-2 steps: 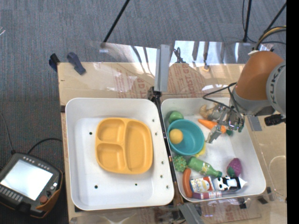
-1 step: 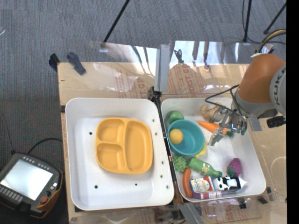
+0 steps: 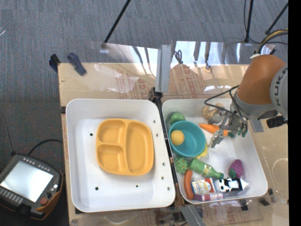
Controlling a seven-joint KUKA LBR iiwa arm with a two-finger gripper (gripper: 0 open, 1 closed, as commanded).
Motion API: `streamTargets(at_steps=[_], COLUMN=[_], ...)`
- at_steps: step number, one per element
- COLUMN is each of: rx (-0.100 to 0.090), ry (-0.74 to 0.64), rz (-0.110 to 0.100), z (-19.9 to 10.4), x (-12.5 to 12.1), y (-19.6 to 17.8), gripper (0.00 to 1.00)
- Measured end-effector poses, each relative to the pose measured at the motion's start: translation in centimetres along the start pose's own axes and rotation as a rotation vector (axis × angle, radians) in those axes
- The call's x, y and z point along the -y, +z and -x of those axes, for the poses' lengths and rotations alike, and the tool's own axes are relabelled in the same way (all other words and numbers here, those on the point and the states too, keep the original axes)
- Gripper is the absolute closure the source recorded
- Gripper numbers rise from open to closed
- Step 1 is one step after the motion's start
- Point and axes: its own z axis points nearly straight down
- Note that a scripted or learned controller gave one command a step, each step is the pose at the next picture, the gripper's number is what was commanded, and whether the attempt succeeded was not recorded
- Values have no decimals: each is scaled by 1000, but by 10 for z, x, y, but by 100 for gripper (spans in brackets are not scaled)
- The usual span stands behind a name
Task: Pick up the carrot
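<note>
The arm point(image 3: 263, 86) reaches in from the right over the right bin point(image 3: 256, 166), its tool point(image 3: 225, 132) low above the bin's upper middle. The carrot point(image 3: 210, 127) lies there, just right of the teal bowl point(image 3: 187, 139), pointing left — its right end sits between the tool's fingers point(image 3: 217, 139), which stand a little apart around it. Whether they press on the carrot I cannot tell; it seems to lie on the bin floor.

Inside the bowl rests a yellow ball point(image 3: 177, 137). Behind the bowl, at the bin's far left corner, is a green fruit point(image 3: 177, 117), and a tan lump point(image 3: 210, 111) sits just above the carrot. Near the front of the bin lie a green bottle point(image 3: 205, 168), a small broccoli point(image 3: 181, 164) beside it, a purple piece point(image 3: 236, 167) to the right, a red sausage point(image 3: 188, 183) and a white carton point(image 3: 207, 187) with a black-and-white toy point(image 3: 231, 185) touching it.

The left bin point(image 3: 82, 182) holds a yellow divided tray point(image 3: 125, 146), roughly in its middle. Both bins sit side by side on the bench point(image 3: 108, 79) — off its left edge, a tablet-like pendant point(image 3: 27, 185) lies on the floor.
</note>
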Motion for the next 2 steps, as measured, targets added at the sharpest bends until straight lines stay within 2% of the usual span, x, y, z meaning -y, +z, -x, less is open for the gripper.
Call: streamTargets(at_steps=[1, 2], rx=[3, 14], ry=[-3, 196], rz=[1, 2], z=[1, -15], x=[-1, -4], y=[-11, -115], gripper=[100, 100])
